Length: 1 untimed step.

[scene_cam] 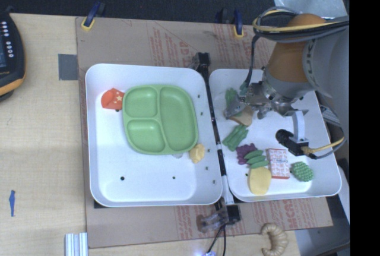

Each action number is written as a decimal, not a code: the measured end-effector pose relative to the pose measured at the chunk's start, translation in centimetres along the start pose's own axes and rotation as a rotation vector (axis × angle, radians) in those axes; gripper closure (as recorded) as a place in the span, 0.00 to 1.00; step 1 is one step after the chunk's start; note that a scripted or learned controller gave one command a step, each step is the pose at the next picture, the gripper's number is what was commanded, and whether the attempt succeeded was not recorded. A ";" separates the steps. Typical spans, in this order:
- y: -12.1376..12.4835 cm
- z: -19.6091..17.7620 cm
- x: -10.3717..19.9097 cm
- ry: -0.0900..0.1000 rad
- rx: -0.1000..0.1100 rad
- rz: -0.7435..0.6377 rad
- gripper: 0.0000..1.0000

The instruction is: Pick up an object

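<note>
At the frame's 6 o'clock edge a curled tan toy (274, 239) lies on the cardboard, outside both bins. Above it, the left bin (107, 180) carries a green divided plate (160, 119) near its centre, with a red piece (111, 98) just off the plate's 9 o'clock side and a small yellow piece (197, 153) touching its 5 o'clock corner. The right bin (329, 180) holds a clutter of play food: a yellow pear-like piece (259, 180) at 6 o'clock, a purple bunch (244, 151) and a green pod (235, 136) toward 8 o'clock, a red-and-white packet (278, 163) near the middle, and a green ridged piece (302, 171) at 5 o'clock. The gripper (248, 103) hangs low over the bin's 11 o'clock corner, above a green leafy piece (231, 97) and a tan wedge (240, 117); how far its jaws are parted cannot be told from this slant, and nothing is visibly held between them. The leafy piece and wedge look to be the likeliest targets. Both appear light, stiff, smooth plastic, liable to skid, so a pinch across the narrowest part seems safest.
</note>
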<state>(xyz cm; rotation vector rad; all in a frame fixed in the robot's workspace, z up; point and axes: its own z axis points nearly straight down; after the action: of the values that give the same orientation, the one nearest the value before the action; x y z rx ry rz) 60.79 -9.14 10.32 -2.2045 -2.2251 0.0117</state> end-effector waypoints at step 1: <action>2.1 1.0 -1.5 -0.001 -0.010 0.004 0.00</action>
<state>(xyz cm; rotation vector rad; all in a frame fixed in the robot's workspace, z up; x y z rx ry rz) 62.89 -10.66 9.28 -2.2147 -2.2262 0.0020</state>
